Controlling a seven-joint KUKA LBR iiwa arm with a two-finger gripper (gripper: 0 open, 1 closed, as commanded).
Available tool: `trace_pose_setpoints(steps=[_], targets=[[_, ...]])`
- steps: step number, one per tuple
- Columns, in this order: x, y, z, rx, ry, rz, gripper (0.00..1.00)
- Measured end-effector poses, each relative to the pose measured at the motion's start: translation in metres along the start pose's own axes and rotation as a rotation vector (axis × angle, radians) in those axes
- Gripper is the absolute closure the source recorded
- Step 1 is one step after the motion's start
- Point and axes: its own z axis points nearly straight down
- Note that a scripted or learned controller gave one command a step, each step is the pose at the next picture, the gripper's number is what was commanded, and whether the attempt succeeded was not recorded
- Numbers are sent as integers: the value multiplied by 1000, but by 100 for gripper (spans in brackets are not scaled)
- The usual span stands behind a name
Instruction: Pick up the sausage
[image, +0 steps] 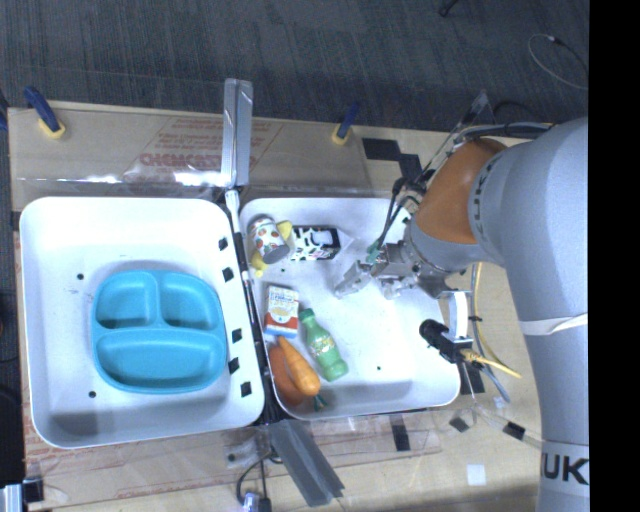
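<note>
Your sausage (292, 369) is the fat orange-brown piece, rounded at its ends, lying at the right bin's (430, 395) front-left corner (just beside the green bottle (323, 345)). The gripper (352, 280) hangs well apart; you cannot tell its opening.

The two bins (60, 230) are white. In the left bin lies a bright blue tray (158, 330). In the right bin, near its left edge, are an orange carrot (293, 368), a green bottle (322, 345), a little carton (282, 308) in white, red and blue, a black-and-white patterned box (315, 243), and a can (266, 238) with red and white. The arm (535, 220) is grey with an orange band (450, 195).
</note>
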Motion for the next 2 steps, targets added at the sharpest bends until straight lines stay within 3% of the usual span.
trace_pose_setpoints(steps=[1,2], targets=[[16,68,0,24,-2,9,0],[20,69,-7,27,4,2,100]])
